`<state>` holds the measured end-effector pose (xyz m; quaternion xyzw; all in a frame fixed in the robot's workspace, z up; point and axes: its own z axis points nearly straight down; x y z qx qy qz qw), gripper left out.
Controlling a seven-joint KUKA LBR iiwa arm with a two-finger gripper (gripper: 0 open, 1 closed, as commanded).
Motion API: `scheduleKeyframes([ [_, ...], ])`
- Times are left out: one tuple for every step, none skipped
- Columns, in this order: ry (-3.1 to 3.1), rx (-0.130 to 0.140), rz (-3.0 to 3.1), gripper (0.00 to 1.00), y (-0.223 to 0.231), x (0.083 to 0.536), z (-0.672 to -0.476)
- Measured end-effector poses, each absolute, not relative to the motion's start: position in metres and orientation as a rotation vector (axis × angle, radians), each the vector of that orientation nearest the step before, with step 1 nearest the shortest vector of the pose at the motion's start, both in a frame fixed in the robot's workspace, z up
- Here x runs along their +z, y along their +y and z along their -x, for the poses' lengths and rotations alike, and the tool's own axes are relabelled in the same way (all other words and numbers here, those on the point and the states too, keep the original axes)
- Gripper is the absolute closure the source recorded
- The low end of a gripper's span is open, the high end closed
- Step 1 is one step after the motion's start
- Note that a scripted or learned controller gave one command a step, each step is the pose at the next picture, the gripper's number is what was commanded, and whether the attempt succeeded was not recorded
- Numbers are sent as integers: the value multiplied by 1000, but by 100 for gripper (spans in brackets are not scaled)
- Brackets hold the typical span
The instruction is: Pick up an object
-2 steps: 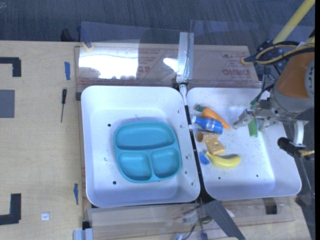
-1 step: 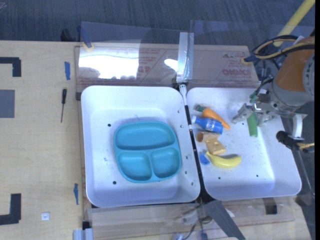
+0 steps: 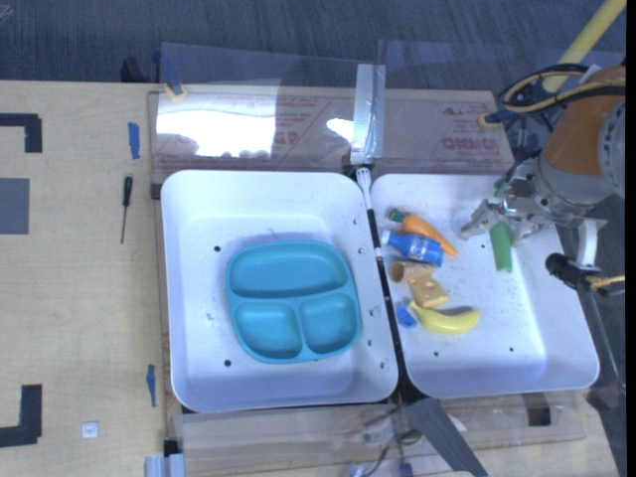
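Currently the gripper (image 3: 505,217) sits over the right bin (image 3: 556,361), fingers apart, a green marker-like stick (image 3: 502,247) hanging just below them; whether it is pinched, cannot tell. Banana (image 3: 447,318), carrot (image 3: 425,229) and blue bottle (image 3: 415,249) lie left. Risk: the stick slips on lift if contact is marginal.
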<state>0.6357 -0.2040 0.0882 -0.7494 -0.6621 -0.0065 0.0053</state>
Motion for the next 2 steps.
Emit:
scheduleKeyframes([
  [-2084,-14,2357,100,-208,100,-636],
  [-2120,-12,2330,100,-173,193,-593],
])
